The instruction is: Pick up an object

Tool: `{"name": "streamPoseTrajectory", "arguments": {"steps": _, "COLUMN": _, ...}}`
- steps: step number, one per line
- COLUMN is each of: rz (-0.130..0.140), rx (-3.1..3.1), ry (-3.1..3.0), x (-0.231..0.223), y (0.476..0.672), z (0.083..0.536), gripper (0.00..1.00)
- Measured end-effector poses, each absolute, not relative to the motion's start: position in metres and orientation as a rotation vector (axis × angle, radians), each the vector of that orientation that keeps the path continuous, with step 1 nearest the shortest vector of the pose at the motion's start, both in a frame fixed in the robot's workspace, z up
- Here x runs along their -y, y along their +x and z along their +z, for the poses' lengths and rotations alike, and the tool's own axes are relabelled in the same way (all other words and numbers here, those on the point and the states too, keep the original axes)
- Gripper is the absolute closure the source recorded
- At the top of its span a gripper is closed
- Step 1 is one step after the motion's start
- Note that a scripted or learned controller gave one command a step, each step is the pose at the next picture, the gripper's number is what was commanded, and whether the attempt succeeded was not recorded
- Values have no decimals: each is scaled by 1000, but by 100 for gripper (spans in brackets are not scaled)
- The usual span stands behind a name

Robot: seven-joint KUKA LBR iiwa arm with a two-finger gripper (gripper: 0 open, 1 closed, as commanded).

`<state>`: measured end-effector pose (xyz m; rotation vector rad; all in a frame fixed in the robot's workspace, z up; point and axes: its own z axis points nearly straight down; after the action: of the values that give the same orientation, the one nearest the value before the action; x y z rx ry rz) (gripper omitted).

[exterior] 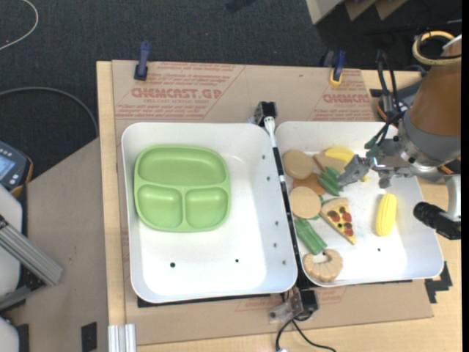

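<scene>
Camera view: gripper (357,169) hovered low over the right bin (410,266), beside the green piece (331,179) and yellow piece (338,155); grip state could not be told. Corn cob (385,213) and pizza slice (340,221) lay nearer. Green divided plate (182,188) sat in the left bin (220,270).

My arm reaching in from the right edge of the frame.

My orange band sits at upper right, grey wrist below it, and my gripper (357,169) points left at mid-height, right of centre, angled slightly downward.
</scene>
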<state>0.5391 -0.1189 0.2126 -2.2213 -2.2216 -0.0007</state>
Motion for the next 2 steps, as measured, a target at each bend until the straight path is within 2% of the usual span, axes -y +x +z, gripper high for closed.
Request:
{"name": "streamPoseTrajectory", "arguments": {"steps": 1, "rz": -17, "rx": 2238, "ry": -2213, "x": 25, "y": 508, "z": 316, "gripper": 0}}
{"name": "streamPoseTrajectory", "arguments": {"steps": 2, "rz": -4, "rx": 2224, "ry": -2222, "x": 30, "y": 508, "z": 321, "gripper": 100}}
